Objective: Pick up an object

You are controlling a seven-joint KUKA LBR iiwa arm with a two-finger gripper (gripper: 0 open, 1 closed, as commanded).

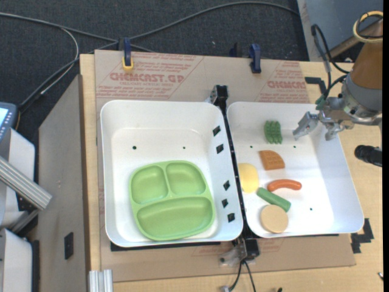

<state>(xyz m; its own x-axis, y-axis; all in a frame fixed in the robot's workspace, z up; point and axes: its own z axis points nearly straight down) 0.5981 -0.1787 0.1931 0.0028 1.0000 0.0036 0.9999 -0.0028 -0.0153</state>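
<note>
Nothing picked up yet: the gripper [316,125] hangs at the right bin's [340,181] far rim, fingers spread wide and holding nothing. Just to its left lies a knobbly green block [273,132]; nearer me a ridged orange slab [271,160], glossy sausage [284,185], smooth tan disc [274,218]

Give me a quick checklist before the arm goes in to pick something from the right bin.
1. Pickable items in right bin: ok, several.
2. Gripper carrying nothing: ok.
3. Jaws spread for a grasp: ok, they look open.
4. Nearest target, green ridged piece, free of neighbours: ok.
5. Green cucumber-like piece isolated: not ok, touches tan round disc.
6. Gripper directly above a target: not ok, it sits off to the side.
</note>
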